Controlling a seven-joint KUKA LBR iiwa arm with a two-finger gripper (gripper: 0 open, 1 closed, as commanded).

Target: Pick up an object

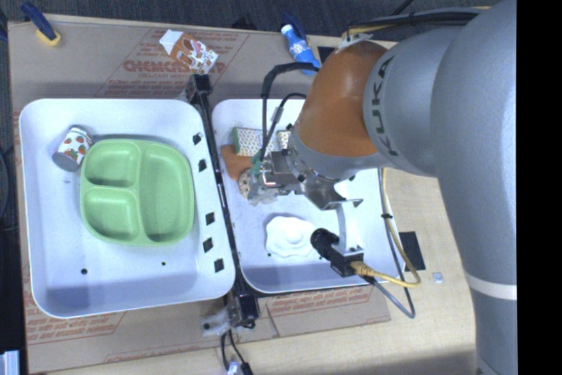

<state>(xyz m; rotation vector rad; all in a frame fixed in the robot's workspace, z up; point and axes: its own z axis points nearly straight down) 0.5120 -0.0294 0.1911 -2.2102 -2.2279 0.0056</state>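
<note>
Two white bins are set side by side on the desk (406,189), over a printed cardboard sheet (132,73). The left bin (35,189) is mostly taken up by a green plate (136,189) with three compartments, laid flat in the middle. A patterned cup (73,147) is seen on its side in the far left corner of that bin, just beside the plate's far left edge.

The arm (439,101) is brought in from the right, and its orange band (342,101) is held over the far half of the right bin (290,278). The tool (263,178) is placed low at the left side of this bin, near the wall next to the left bin. Whether the tool is spread or pressed together cannot be told, since it is largely hidden by the wrist and cables.

A small orange-and-white piece (247,185) is seen just left of the tool, close against it; whether it is touched or pinched cannot be told. An orange chunk (232,159) is laid a little farther back by the left wall, and a patterned box (248,139) is found just beyond it. A flat white egg (288,237) is laid nearer than the tool, apart from it, in the near half of the bin.

Beyond the bins, a crumpled wrapper (189,53) is left on the sheet. A blue clamp (39,24) is fixed at the far left corner of the desk, and a second clamp (299,44) at the far edge by the arm.
</note>
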